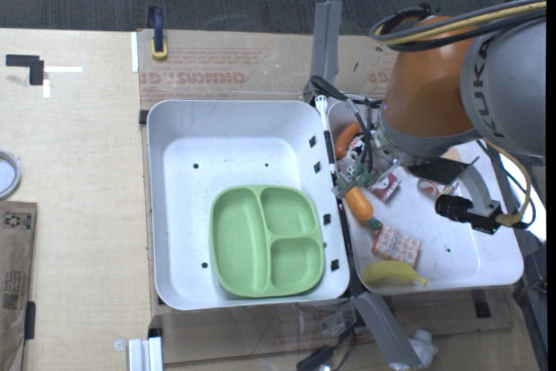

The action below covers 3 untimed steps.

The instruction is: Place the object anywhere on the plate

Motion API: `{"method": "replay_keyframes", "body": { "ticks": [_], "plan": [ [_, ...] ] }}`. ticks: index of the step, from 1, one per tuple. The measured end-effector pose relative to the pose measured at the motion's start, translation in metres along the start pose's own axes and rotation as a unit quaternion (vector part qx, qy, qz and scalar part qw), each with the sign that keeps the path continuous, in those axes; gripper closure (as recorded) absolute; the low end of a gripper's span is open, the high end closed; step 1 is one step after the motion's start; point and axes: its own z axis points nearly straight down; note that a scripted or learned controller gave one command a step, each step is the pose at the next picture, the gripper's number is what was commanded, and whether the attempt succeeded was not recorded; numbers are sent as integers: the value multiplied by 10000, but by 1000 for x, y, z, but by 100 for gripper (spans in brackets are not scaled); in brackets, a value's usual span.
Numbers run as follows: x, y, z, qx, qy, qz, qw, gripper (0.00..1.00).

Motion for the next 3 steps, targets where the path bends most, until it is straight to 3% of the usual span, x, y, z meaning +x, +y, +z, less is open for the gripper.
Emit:
{"method": "replay_keyframes", "body": {
  "ticks": [1, 2, 3],
  "plan": [
    [0, -7, -19, -9, -5, -223, 9998, 100],
    [-50, -3, -80, -12, -15, -1714, 9852, 100],
    [-109, -3, -125, -15, -20, -2179, 9760, 100]
  ]
}}
